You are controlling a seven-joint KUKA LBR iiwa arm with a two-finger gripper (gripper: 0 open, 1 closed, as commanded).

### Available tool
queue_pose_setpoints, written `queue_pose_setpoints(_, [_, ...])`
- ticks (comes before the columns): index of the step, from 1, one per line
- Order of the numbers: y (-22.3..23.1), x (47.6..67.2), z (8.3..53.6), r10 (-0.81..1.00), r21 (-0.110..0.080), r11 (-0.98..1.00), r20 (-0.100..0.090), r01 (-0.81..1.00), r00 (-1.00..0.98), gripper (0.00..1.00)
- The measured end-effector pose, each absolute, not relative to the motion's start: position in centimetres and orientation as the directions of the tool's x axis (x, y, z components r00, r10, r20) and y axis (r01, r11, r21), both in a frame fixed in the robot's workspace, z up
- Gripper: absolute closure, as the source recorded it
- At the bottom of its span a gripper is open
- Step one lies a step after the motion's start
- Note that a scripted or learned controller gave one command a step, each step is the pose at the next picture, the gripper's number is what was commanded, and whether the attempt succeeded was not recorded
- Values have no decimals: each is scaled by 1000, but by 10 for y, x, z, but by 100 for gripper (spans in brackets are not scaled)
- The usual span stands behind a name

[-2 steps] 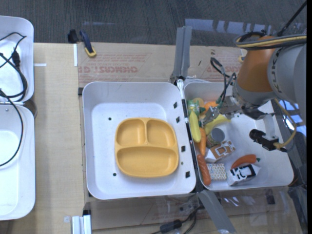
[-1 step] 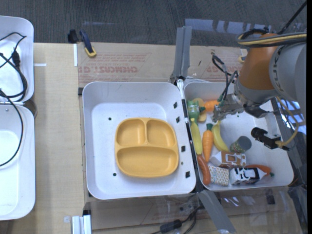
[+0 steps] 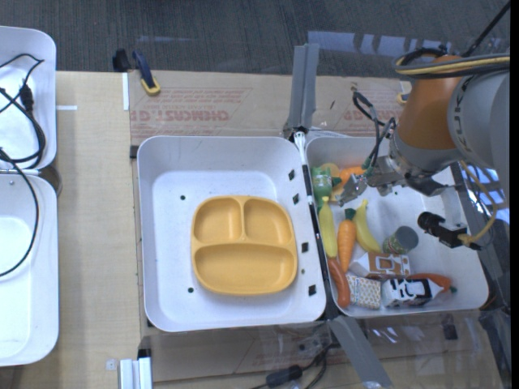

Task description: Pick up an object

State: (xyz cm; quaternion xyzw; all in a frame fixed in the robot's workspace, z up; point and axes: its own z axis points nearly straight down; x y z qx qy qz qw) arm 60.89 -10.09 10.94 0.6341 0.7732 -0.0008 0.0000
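Two-finger metal gripper (image 3: 353, 186), finger state indeterminate, hovers just above the orange plastic carrot (image 3: 346, 244). Recommend descending squarely over the carrot, clear of neighbouring yellow plastic banana (image 3: 366, 229).

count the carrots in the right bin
2 that I can make out. One carrot lies near the bin's middle, beside the banana. A second carrot lies along the left wall, nearer the front. More may be hidden under the arm.

Robotics lab: cardboard-covered bench (image 3: 203, 104), twin white bins (image 3: 154, 217), loose cables (image 3: 24, 128), grey carpet (image 3: 243, 14).
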Motion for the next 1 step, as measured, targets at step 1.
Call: queue_pose_setpoints(1, [-106,569,89,966,-4,259,1,966,-259,0])
